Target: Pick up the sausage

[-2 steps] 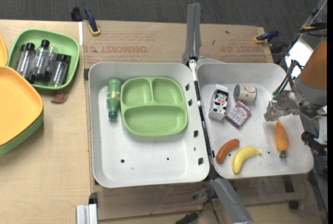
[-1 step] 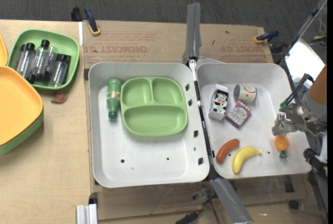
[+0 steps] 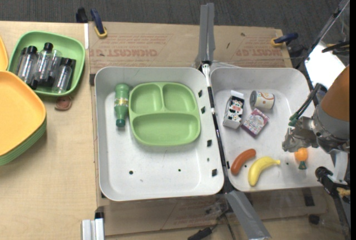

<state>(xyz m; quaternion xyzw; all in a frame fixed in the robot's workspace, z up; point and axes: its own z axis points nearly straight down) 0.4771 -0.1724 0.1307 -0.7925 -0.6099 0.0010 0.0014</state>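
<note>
The sausage (image 3: 243, 160) is a short red-orange link lying at a slant near the front left of the right bin (image 3: 278, 74). A yellow banana (image 3: 261, 169) lies just right of it, almost touching. My gripper (image 3: 293, 143) hangs over the right side of the same bin, well to the right of the sausage and apart from it. A small orange item (image 3: 301, 156) sits just below and right of the gripper; whether it touches the gripper I cannot tell.
At the back of the right bin are a milk carton (image 3: 234, 111), a small can (image 3: 262, 100) and a pink packet (image 3: 255, 122). The left bin (image 3: 111, 172) holds a green divided plate (image 3: 164, 113) and a green bottle (image 3: 120, 104).
</note>
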